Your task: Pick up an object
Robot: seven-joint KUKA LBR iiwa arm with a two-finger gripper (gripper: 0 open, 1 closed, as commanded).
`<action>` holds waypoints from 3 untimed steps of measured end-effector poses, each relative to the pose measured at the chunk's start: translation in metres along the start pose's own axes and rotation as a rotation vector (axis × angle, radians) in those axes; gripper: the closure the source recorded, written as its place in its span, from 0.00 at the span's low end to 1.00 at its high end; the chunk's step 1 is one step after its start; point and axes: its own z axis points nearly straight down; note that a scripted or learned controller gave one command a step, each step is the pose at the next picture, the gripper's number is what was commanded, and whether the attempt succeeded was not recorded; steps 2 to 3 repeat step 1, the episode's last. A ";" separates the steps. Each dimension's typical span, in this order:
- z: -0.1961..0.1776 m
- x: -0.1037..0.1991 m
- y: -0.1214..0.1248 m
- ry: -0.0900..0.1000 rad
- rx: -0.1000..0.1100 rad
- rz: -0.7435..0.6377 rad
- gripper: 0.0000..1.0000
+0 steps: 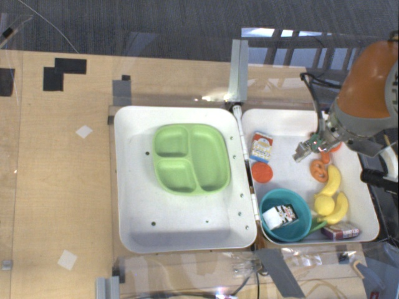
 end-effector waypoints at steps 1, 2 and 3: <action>-0.003 -0.003 -0.001 -0.005 -0.005 0.004 0.00; -0.003 -0.003 -0.001 -0.005 -0.005 0.004 0.00; -0.003 -0.003 -0.001 -0.005 -0.005 0.004 0.00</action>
